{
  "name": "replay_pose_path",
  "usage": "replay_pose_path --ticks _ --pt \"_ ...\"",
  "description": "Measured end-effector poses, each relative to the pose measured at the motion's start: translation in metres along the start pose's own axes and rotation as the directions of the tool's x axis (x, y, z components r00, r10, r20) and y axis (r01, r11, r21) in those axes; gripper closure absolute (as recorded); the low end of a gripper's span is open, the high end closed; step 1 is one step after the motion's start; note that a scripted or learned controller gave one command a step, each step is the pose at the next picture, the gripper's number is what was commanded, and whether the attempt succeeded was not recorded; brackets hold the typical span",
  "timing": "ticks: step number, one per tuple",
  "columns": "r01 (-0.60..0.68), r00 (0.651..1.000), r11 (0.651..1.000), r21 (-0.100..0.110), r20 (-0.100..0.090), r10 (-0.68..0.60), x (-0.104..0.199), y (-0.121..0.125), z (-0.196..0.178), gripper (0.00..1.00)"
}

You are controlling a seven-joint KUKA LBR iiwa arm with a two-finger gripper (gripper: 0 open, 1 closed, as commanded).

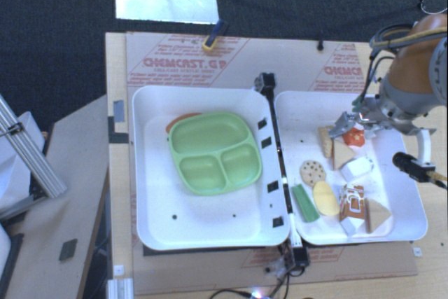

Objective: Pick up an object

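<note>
The arm is reaching in from the right, and its gripper (352,128) is hanging low over the far part of the right bin (402,224). Just under its tip a small red-orange object (355,138) is showing, and it is lying next to a tan wedge (341,152). It is perhaps between the fingers, but the view is too blurred there, so I cannot tell how wide the pincer is standing or if it is really holding something.

Nearer in the same bin, a cookie (311,171), a yellow oval piece (325,197), a green stick (304,203) and a white block (356,168) are resting on the floor. The left bin (150,220) is bearing a green divided tray (213,153).

I judge the task is at the grasping step: nothing is clearly lifted yet, so closing firmly and raising are still left.
</note>
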State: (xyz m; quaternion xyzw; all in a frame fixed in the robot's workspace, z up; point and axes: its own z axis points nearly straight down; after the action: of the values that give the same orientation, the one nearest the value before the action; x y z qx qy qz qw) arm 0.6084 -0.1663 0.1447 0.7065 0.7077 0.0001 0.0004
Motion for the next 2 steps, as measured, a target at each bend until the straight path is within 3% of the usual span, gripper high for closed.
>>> replay_pose_path --ticks 1,2 --pt "-0.001 1.000 1.000 -0.009 0.008 0.001 -0.0044 0.0063 0.0540 0.00" --pt "0.000 1.000 1.000 -0.016 0.005 0.000 -0.0058 0.0121 0.0510 0.00"
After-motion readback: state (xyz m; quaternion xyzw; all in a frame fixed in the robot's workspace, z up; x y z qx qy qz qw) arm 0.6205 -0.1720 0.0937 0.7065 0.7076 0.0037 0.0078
